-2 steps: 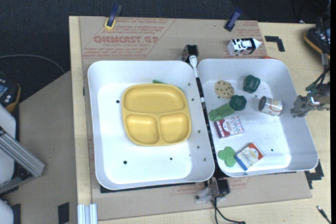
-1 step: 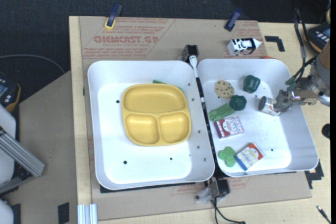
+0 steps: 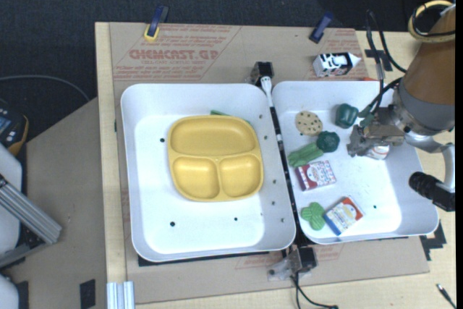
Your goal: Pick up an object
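My gripper (image 3: 370,142) hangs low over the right bin (image 3: 405,206), near its right side. A small white and red item (image 3: 378,152) peeks out just under it. To its left lie a teal lump (image 3: 346,113), a dark green round piece (image 3: 328,141), a speckled cookie (image 3: 309,122) and a green pickle-shaped piece (image 3: 304,155). Nearer the front sit a red and white packet (image 3: 317,174), a small green toy (image 3: 312,213) and a white packet with orange and blue print (image 3: 343,216).
A yellow divided tray (image 3: 215,157) fills the middle of the left bin (image 3: 145,213), with a green sliver at its far edge. A black and white object (image 3: 336,63) lies on the cardboard behind the right bin. Cables run near the arm.
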Controlling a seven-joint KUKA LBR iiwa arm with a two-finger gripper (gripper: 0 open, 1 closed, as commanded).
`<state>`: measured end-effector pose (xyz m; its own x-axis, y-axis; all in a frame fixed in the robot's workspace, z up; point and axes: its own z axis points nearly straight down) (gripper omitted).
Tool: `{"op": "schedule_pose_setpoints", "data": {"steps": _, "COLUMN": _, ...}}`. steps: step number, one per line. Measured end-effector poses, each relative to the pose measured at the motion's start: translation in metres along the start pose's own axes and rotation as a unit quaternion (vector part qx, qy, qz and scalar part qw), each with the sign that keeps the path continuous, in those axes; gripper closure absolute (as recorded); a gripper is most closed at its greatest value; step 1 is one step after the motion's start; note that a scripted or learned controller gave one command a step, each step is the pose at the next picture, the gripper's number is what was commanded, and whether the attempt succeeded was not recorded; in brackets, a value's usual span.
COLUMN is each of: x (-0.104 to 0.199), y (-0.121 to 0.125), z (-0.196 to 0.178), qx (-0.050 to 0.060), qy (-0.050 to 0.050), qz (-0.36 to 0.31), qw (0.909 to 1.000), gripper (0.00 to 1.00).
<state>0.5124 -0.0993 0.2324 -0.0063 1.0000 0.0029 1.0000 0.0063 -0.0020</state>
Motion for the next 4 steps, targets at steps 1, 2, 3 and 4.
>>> {"op": "schedule_pose_setpoints", "data": {"steps": 1, "x": 0.055, "y": 0.007, "z": 0.013, "qx": 0.001, "qy": 0.000, "qz": 0.000, "qw": 1.0000, "gripper": 1.00}}
{"op": "schedule_pose_setpoints", "data": {"steps": 2, "x": 0.102, "y": 0.016, "z": 0.003, "qx": -0.002, "qy": -0.001, "qz": 0.000, "qw": 1.0000, "gripper": 1.00}}
{"op": "schedule_pose_setpoints", "data": {"steps": 3, "x": 0.157, "y": 0.042, "z": 0.005, "qx": -0.003, "qy": -0.001, "qz": 0.000, "qw": 1.0000, "gripper": 1.00}}
{"op": "schedule_pose_setpoints", "data": {"steps": 4, "x": 0.143, "y": 0.033, "z": 0.017, "qx": 0.001, "qy": -0.002, "qz": 0.004, "qw": 1.0000, "gripper": 1.00}}
